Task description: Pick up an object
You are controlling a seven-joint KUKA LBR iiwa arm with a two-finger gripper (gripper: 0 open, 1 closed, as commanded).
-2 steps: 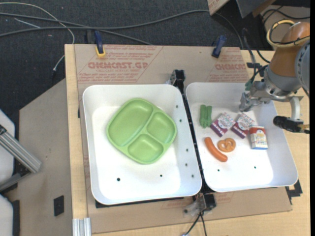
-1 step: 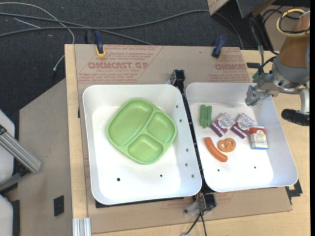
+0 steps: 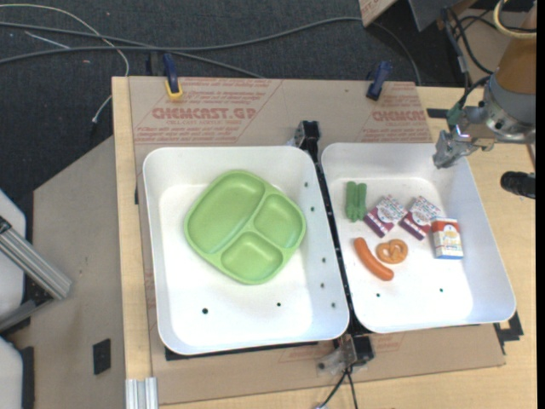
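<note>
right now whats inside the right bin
In the right bin: green beans, two purple packets, a small carton, a pretzel and a hot dog. Nothing looks covered.

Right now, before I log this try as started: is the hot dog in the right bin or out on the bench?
In. The hot dog lies flat on the right bin's floor beside the pretzel.

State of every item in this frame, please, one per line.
End effector: above the right bin's far corner, holding nothing.
Green divided plate: flat in left bin.
Green beans: lying flat.
Sausage: lying beside pretzel.
Red-and-white carton: lying flat.
</note>
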